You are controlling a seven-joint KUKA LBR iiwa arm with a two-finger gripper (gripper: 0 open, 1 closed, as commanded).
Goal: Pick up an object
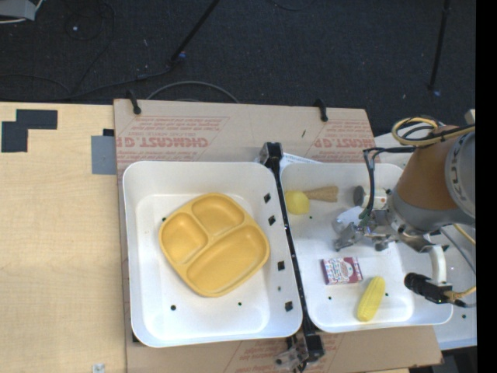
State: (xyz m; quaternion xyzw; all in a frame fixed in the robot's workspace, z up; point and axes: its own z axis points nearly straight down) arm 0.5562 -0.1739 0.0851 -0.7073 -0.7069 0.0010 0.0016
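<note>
Camera view has the likely targets loose in the right bin (388, 317): a corn cob (370, 298) near the front rim, a small red-and-white packet (342, 270) lying flat just left of it, a yellow ball (297, 202) against the divider, and a tan cone (321, 195) beside that. They lie scattered and apart, so each has room on most sides. The pincer (351, 231) hangs low over the bin's middle, above the packet, nothing visibly between its tips; how wide it stands I cannot tell. The left bin (147, 301) carries a yellow tray (214, 244). The ball is crowded by the wall; the cob sits close to the rim.
</note>
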